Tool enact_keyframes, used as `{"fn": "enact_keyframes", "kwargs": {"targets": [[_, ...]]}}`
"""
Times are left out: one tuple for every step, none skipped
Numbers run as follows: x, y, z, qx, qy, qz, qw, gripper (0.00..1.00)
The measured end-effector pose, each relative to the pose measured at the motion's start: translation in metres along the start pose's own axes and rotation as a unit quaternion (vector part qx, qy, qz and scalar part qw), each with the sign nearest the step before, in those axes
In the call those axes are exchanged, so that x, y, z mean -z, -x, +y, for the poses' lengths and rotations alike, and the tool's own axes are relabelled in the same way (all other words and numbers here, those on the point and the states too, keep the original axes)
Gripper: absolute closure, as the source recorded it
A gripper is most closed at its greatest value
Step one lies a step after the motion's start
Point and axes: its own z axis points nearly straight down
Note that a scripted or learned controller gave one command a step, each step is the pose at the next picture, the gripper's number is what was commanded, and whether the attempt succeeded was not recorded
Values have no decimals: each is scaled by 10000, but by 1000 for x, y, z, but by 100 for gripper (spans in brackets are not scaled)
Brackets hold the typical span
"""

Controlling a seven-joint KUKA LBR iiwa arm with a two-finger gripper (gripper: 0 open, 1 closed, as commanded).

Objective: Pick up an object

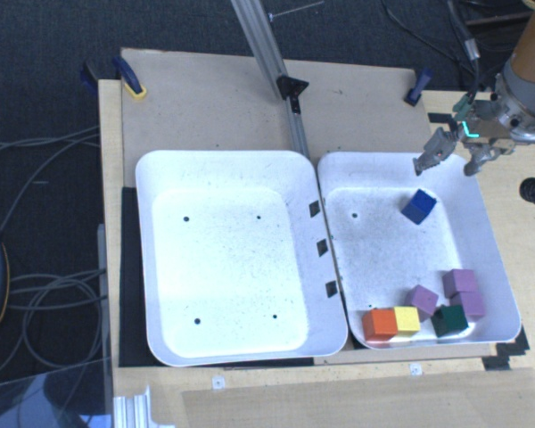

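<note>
Nearby, blue cube [419, 207] below open hand [448, 161]; 6 blocks [428, 306] well apart.

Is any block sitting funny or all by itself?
Yes. The blue block sits alone near the top of the right bin, turned at an angle. The other blocks huddle together in the bin's bottom corner. The gripper is just above the blue one. Nothing looks spilled or broken.

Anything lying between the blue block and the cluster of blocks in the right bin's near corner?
No. The camera view shows bare white bin floor between the blue block and the cluster.
</note>
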Motion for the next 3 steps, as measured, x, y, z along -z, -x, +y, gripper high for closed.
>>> {"fn": "enact_keyframes", "kwargs": {"targets": [[-59, 8, -2, -9, -34, 1, 10000, 0], [-121, 13, -5, -9, -37, 4, 10000, 0], [-172, 2, -5, -1, -33, 7, 10000, 0]]}}
